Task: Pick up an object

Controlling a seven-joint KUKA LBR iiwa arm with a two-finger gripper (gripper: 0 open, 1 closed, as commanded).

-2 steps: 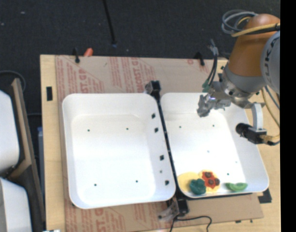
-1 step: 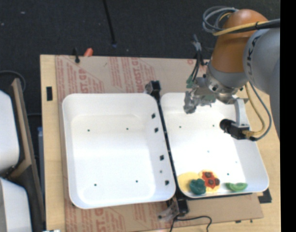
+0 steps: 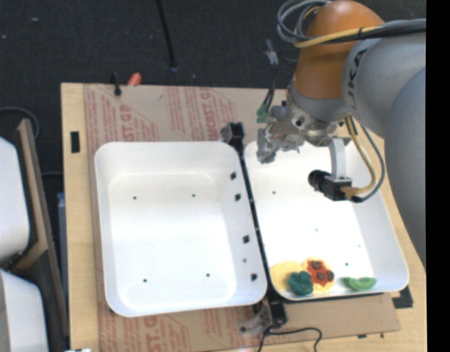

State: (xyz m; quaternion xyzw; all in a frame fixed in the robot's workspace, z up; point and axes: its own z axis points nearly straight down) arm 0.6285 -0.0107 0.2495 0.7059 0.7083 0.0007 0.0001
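Note:
My gripper (image 3: 266, 152) hangs over the far left corner of the right bin (image 3: 324, 218), below the orange band of the arm. Nothing shows between its fingers. Several small objects lie at the near edge of that bin: a yellow piece (image 3: 281, 273), a dark green lump (image 3: 300, 284), an orange and red toy (image 3: 319, 270) and a bright green piece (image 3: 359, 282). They are well apart from the gripper, toward the camera.
The left bin (image 3: 173, 226) sits beside the right one, with a black clip strip (image 3: 247, 211) along their shared edge. A black fitting with cables (image 3: 329, 184) hangs from the wrist over the right bin. Both bins rest on a cardboard sheet (image 3: 166, 112).

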